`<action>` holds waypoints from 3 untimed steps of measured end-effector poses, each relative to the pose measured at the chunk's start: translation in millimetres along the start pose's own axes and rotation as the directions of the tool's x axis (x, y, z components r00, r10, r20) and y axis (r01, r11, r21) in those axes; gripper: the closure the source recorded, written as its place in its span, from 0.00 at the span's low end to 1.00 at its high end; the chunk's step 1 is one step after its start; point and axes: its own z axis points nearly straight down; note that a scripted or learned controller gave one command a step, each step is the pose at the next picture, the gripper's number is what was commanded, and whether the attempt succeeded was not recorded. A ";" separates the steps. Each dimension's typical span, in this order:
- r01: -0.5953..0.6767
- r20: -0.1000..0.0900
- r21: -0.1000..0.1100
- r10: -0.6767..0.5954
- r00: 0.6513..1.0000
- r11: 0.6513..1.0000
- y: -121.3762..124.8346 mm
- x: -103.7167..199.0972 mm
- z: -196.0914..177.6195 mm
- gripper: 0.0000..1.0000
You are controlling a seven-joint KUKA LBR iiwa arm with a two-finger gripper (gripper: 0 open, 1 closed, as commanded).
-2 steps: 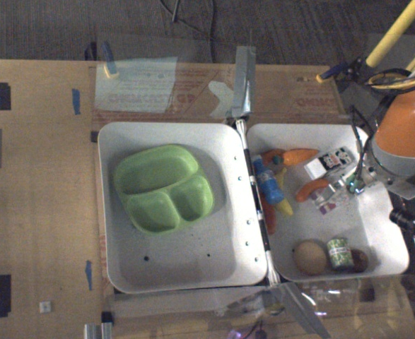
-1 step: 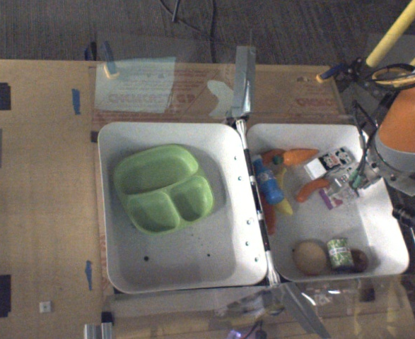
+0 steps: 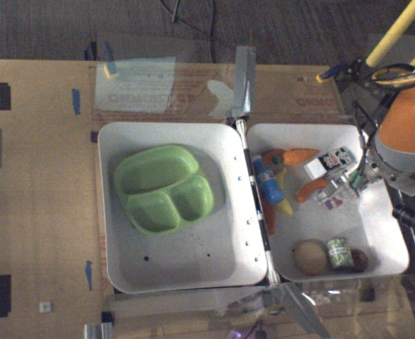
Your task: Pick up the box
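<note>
my jaws (image 3: 341,183) low in the right bin (image 3: 384,256), by the box (image 3: 330,162).
the box lies tilted near the bin's back wall, just beside an orange carrot (image 3: 299,155); my jaws sit right in front of it, and i cannot tell whether they are parted or closed. a green tray (image 3: 166,187) fills the left bin (image 3: 122,260).

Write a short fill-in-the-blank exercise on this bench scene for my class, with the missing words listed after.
1. The green divided tray lies in the ____ bin.
2. The box sits in the ____ bin.
3. The band above the arm's wrist is coloured ____.
4. The bench bears ____ white bins.

Missing words: left; right; orange; two
</note>
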 end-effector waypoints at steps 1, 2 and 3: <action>-0.278 -0.001 0.007 0.278 0.961 0.961 39.3 -42.8 -82.1 0.00; -0.258 -0.001 0.006 0.258 0.966 0.966 7.3 -15.8 19.7 0.00; -0.259 0.012 -0.013 0.259 0.966 0.966 11.0 -21.5 -1.1 1.00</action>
